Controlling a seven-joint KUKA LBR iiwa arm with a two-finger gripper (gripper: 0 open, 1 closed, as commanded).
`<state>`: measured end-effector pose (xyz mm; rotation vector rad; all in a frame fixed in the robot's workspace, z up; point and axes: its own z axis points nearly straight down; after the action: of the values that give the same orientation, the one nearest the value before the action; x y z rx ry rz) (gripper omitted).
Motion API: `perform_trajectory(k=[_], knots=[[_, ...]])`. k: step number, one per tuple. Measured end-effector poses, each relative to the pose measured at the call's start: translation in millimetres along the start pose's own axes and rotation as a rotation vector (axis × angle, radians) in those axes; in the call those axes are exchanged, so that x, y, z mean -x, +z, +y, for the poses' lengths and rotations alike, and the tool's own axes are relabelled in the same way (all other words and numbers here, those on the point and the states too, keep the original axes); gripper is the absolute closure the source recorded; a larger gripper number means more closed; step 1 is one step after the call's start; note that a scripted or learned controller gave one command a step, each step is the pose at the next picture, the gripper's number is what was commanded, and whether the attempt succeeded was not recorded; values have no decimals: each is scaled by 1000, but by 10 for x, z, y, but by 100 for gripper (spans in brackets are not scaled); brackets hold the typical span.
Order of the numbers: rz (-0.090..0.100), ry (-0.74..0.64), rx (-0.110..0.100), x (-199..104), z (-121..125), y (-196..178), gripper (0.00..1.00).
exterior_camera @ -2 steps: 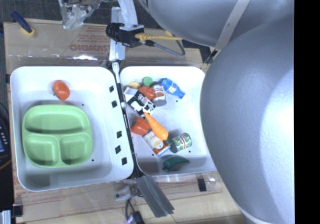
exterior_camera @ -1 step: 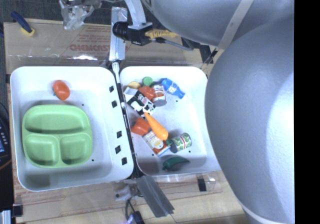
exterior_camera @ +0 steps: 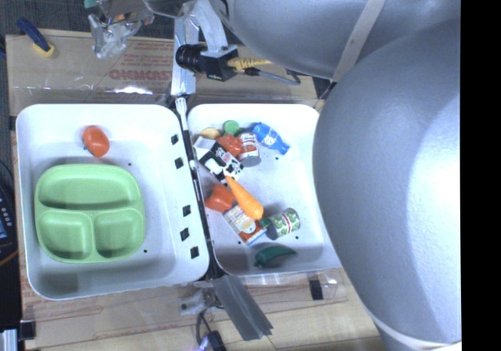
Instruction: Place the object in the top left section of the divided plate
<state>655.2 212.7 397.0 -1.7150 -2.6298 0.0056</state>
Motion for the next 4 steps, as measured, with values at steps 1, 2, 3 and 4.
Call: perform_trajectory(k=[1,2,3,4], knots=[[0,-60,0,24,-9,101,100],[0,-64,3,12,0,-275,100],[0,-177,1,44,-16,-280,100],[-2,-326,4,21,-5,-446,100]])
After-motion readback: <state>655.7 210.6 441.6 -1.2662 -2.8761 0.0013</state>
